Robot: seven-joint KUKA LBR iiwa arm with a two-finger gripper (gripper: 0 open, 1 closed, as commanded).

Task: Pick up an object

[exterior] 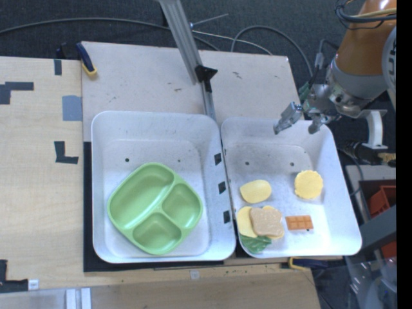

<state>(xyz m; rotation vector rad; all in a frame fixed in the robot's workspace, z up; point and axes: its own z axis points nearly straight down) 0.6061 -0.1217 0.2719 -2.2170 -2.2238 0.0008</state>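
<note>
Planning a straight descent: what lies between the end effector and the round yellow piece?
Bare white bin floor between end effector and round yellow piece, per the camera view.

Right bin holds toy food: yellow oval piece, round yellow piece, orange cracker, and perhaps a sandwich.

We see a pale wood bench with dark tape marks and a grey patch on its left part. A lighter board lies toward the back. Dark carpet-like floor behind, with thin cables looping across it. A grey metal pole slants in from the top. A blue-yellow clamp sits at the board's left corner. Light is even.
</note>
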